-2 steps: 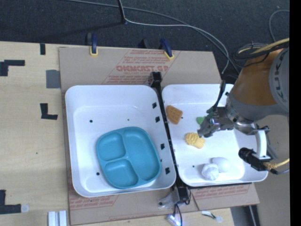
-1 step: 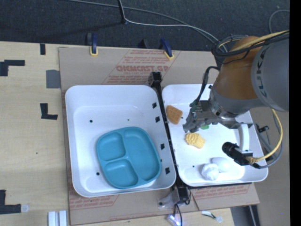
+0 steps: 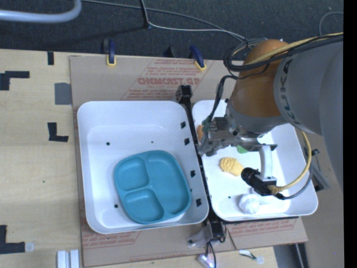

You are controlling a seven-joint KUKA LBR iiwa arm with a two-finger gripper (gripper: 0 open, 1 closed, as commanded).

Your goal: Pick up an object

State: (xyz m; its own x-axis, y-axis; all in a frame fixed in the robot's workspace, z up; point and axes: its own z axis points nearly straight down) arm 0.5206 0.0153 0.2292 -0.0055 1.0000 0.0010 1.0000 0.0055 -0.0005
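While arm (image 3: 290, 88) hangs over right bin (image 3: 304, 205), item list runs: yellow ridged object (image 3: 229, 164), lying flat on bin floor nr its middle, just below gripper (image 3: 215, 141); not seen between any fingers. White lumpy object (image 3: 249, 204) nr bin's front edge, apart from yellow one. Small green bit (image 3: 241, 148) beside gripper body, partly hidden; can't ID it. Gripper sits low by bin's left wall; finger spread can't be told from this angle. Black cylindrical fitting (image 3: 254, 180) w/ yellow cable (image 3: 295, 180) hangs off wrist, betw. yellow & white objects. Left bin (image 3: 89, 127): teal 3-compartment plate (image 3: 152, 186), front-centre, flat. Both bins on cardboard sheet (image 3: 156, 77).
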